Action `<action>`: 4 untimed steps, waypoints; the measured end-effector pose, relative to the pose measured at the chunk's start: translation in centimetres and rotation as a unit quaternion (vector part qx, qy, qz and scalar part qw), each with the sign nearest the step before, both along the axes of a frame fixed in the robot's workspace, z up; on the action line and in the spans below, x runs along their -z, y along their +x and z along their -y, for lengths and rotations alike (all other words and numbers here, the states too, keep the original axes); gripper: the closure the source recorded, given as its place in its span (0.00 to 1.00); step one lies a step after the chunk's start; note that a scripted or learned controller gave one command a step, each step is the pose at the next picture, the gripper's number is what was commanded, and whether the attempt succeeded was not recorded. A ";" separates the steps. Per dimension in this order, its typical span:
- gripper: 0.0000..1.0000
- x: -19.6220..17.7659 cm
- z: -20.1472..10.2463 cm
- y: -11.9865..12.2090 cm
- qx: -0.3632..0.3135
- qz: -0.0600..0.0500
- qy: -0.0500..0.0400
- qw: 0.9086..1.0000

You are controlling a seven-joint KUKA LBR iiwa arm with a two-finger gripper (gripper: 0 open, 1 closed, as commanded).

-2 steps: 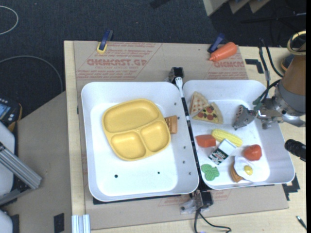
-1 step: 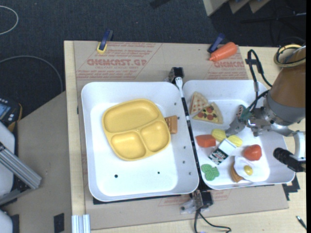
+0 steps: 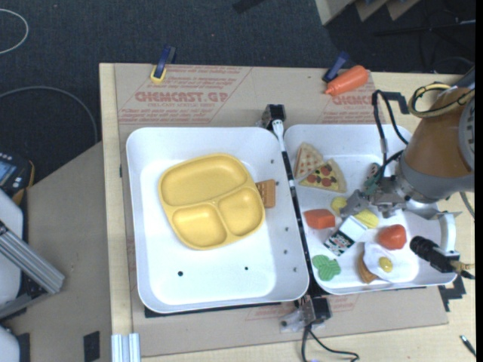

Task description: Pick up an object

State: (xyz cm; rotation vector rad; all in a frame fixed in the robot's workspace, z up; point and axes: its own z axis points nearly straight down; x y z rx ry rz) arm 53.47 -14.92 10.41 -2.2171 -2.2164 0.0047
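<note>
- The fried egg toy [image 3: 386,263] lies at the lower right of the frame in the right bin [image 3: 355,286], with a green piece [image 3: 326,266] to its left and a red tomato-like piece [image 3: 392,237] just above.
- The gripper [image 3: 371,200] hangs low over the middle of that bin; whether its jaws are apart or together cannot be told.
- Just beneath it crowd a yellow piece [image 3: 365,219], a small black-and-white carton [image 3: 341,240] and a red-orange block [image 3: 319,219]. The likely risk: the jaws land between neighbours, nudging them aside and closing on nothing.
- The pizza slice [image 3: 318,170] lies farther up, apart from the cluster.
- The left bin [image 3: 204,285] holds a yellow divided plate [image 3: 211,200], a small brown block [image 3: 266,193] touching its right edge.
- An orange carrot toy [image 3: 347,80] lies on the desk [image 3: 226,89] beyond the bins.
</note>
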 end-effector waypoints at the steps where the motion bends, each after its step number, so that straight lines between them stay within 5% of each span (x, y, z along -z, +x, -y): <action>1: 0.00 2.1 -0.1 -0.1 0.000 0.001 0.000 1.000; 2: 1.00 0.9 0.0 0.0 0.001 0.003 -0.001 1.000; 4: 1.00 -8.6 -1.2 -0.3 -0.001 0.007 -0.002 1.000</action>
